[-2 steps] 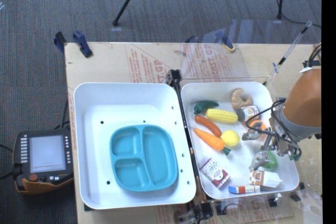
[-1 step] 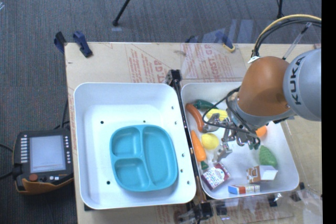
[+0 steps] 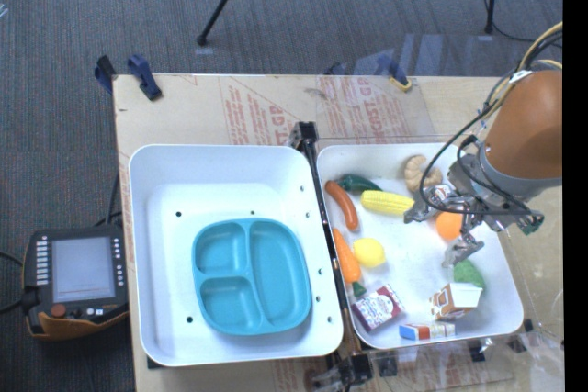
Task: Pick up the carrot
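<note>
The carrot (image 3: 346, 257) lies in the right bin (image 3: 507, 312), close against that bin's left wall and pointing roughly along it, its green top toward the near end. Just beyond the carrot's far tip sits a sausage (image 3: 344, 204), and farther still from the carrot a dark green vegetable (image 3: 361, 184). A lemon (image 3: 369, 252) rests just to the right of the carrot, nearly touching it, and an ear of corn (image 3: 387, 202) lies beyond the lemon. Nearer than the carrot's leafy end stands a dark red packet (image 3: 377, 308), with a small carton (image 3: 457, 298) and a flat red-and-white box (image 3: 426, 331) farther right of it. The gripper (image 3: 457, 229) hangs well to the right of the carrot, over an orange (image 3: 449, 225), with a green leafy piece (image 3: 469, 272) just below it; whether its claw is spread or pressed together cannot be told from here. A tan potato (image 3: 418, 168) lies beyond the corn. Left of the carrot, across the wall, the left bin (image 3: 152, 197) holds a blue divided plate (image 3: 251, 276).
</note>
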Robot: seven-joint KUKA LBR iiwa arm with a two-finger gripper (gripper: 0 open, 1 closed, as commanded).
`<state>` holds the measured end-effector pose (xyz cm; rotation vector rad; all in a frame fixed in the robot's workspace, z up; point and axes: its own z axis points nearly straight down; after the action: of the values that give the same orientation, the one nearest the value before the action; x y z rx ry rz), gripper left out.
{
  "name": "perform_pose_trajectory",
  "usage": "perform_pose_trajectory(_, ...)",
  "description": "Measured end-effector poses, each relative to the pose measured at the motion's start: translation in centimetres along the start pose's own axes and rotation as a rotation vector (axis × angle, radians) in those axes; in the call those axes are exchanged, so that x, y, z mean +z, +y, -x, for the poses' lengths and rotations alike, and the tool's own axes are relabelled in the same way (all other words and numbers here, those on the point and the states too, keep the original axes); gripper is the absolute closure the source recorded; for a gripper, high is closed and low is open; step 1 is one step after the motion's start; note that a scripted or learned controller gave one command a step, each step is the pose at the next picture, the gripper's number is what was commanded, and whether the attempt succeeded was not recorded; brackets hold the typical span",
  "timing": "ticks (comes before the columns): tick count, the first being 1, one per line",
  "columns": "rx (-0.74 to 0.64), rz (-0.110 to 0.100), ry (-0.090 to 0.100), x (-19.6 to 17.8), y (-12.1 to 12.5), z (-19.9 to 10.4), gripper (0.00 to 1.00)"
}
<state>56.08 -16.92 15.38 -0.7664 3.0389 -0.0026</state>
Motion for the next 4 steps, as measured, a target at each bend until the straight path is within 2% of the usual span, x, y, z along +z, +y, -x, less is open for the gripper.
perform_pose_trajectory(1, -0.040, 0.011, 0.008, 7.0, -3.0, 0.2, 0.00)
perform_pose_trajectory(2, -0.036, 0.006, -0.003, 5.6, -3.1, 0.6, 1.00)
perform_pose_trajectory(3, -0.489, 0.009, 0.002, 6.6, -1.8, -0.3, 1.00)
perform_pose_trajectory(4, -0.485, 0.011, -0.004, 5.6, -1.7, 0.0, 1.00)
